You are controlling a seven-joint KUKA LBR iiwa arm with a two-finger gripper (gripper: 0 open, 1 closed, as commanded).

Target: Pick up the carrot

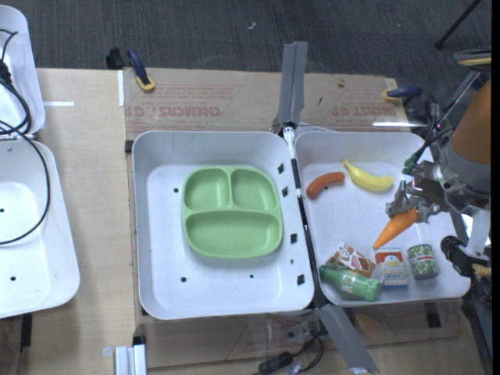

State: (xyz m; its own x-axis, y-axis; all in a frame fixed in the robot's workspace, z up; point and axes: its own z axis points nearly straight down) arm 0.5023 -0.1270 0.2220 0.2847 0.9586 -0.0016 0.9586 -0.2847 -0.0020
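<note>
The arm [473, 143] comes in from the right edge of the view, its orange band uppermost and the grey wrist below it, angled down and to the left. The gripper [406, 207] sits at the low left end of the wrist, a dark metal cluster with cables running up behind it along the arm. Its fingers [400, 203] point down and left and close on the thick end of the carrot [395, 228], which sticks out below and to the left of the fingertips, tilted, with its tip lowest. A black fitting sits just below and to the right of the gripper, beside the wrist.
</note>
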